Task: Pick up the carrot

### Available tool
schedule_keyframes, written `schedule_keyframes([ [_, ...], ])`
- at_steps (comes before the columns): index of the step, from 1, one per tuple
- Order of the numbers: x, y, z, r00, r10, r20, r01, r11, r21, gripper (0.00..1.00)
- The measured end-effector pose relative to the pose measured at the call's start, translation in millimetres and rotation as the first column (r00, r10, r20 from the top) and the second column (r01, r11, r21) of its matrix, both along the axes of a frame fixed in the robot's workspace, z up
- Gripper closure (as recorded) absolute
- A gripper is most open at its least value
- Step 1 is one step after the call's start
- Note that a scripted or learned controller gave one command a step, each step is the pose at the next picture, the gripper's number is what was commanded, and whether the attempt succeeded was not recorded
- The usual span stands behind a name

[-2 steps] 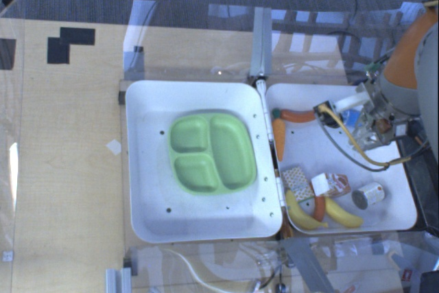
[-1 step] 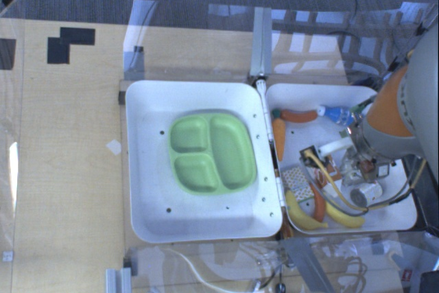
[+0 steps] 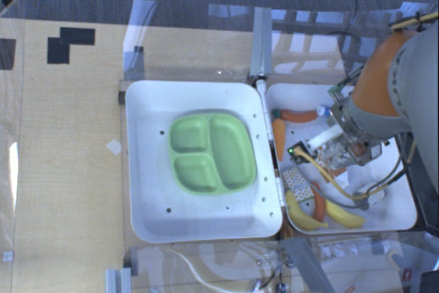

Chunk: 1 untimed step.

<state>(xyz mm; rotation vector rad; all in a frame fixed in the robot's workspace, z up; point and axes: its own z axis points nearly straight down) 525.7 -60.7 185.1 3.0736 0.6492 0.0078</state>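
Observation:
The carrot (image 3: 279, 139) is a short orange piece lying lengthwise against the left wall of the right bin (image 3: 405, 216). My gripper (image 3: 341, 154) hangs low over the middle of that bin, roughly a hand's width to the right of the carrot and apart from it. The grey arm with its orange band (image 3: 377, 82) comes in from the right and covers the bin's far right part. I see nothing held at the gripper.
In the right bin lie a red-orange sausage-like piece (image 3: 298, 116) at the back, a speckled grey pad (image 3: 296, 179), two bananas (image 3: 306, 213) and a small red piece (image 3: 318, 203) at the front. The left bin (image 3: 147, 147) holds a green divided plate (image 3: 211, 151).

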Motion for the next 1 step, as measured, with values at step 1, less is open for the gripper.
schedule_keyframes([
  [1,-38.2,-20.7,12.5,0.984,-0.180,-0.003,0.180,0.984,0.001,1.00],
])
